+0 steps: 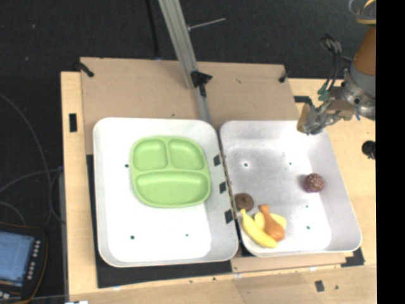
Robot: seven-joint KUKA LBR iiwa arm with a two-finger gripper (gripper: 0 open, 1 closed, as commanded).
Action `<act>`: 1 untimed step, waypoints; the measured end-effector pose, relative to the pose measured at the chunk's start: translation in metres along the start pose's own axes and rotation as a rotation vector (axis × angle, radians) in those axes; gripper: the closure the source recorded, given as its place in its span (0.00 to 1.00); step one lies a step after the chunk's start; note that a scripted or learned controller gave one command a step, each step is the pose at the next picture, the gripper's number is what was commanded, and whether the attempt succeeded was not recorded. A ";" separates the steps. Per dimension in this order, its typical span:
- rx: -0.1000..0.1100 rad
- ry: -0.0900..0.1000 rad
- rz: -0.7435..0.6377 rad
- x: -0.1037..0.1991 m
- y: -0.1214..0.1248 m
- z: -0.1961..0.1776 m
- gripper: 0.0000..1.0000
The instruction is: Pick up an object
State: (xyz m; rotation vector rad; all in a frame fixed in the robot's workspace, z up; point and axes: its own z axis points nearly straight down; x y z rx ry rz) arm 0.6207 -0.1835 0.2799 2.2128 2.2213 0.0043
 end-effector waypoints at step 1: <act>0.005 0.003 -0.003 0.053 -0.015 -0.006 1.00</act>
